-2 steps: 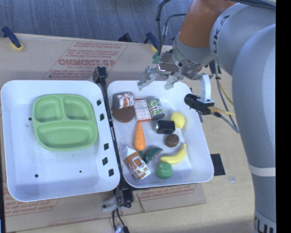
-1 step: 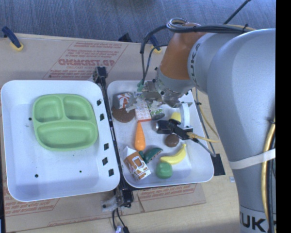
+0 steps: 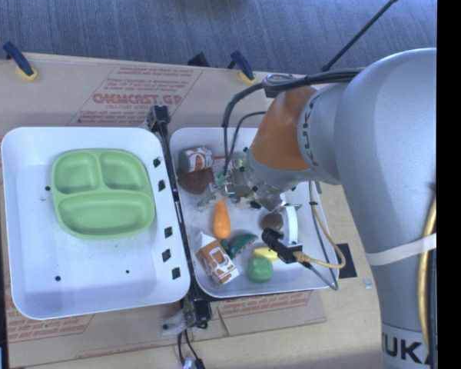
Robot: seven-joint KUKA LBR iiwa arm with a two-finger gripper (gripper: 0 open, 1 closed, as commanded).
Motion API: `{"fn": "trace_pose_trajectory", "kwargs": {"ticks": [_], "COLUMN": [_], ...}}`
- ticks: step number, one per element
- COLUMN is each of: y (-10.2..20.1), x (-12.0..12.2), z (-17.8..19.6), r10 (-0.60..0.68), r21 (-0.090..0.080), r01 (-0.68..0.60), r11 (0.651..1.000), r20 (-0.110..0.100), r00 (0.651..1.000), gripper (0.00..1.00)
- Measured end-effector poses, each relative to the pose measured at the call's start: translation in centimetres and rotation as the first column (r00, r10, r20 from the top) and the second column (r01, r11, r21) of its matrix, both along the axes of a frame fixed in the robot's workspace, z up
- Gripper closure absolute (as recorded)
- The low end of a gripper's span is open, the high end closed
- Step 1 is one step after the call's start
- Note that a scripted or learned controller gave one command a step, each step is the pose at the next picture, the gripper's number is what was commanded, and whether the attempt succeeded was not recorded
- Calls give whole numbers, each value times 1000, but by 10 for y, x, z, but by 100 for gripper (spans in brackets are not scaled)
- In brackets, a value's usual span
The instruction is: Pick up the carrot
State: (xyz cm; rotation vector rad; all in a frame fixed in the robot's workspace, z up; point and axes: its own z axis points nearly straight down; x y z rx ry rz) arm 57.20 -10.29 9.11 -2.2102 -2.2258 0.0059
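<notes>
The carrot (image 3: 221,220) lies in the right bin (image 3: 307,283), near the bin's middle and slightly toward its left wall. It is orange, tapered, and lies roughly upright in the picture, with its narrow end toward 12 o'clock.

Neighbours, taken from the carrot outward:
1. At 6 o'clock, a small carton (image 3: 217,260) with orange and white print, close to the carrot's wide end.
2. At 5 o'clock, a dark green item (image 3: 239,244), and past it a round green fruit (image 3: 260,270) with a yellow piece (image 3: 266,254) beside it.
3. At 11 o'clock, a brown rounded item (image 3: 193,180), and beyond it a small printed can (image 3: 197,158).
4. At 3 o'clock, a dark round object (image 3: 273,221).

The gripper (image 3: 232,184) sits just beyond the carrot's narrow end, at about 1 o'clock from it, under the orange wrist band (image 3: 284,133). I cannot tell its opening; the wrist and cabling mask it. Nothing shows the carrot as held; it rests on the bin floor.

The left bin (image 3: 23,283) holds a green divided plate (image 3: 102,192), well apart from the work.

Assessment: the step in hand is approach and alignment. For a sound grasp, the claw should centre over the carrot's thicker middle, close across its short width, and descend straight. The carton and the dark green item crowd the wide end, so that end is best avoided.
</notes>
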Motion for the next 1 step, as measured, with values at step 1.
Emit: {"fn": "trace_pose_trajectory", "kwargs": {"ticks": [1], "y": [0], "x": [0], "z": [10], "r10": [5], "r21": [0], "r01": [-5], "r11": [1000], "r20": [-2], "r00": [1000], "gripper": [100]}}
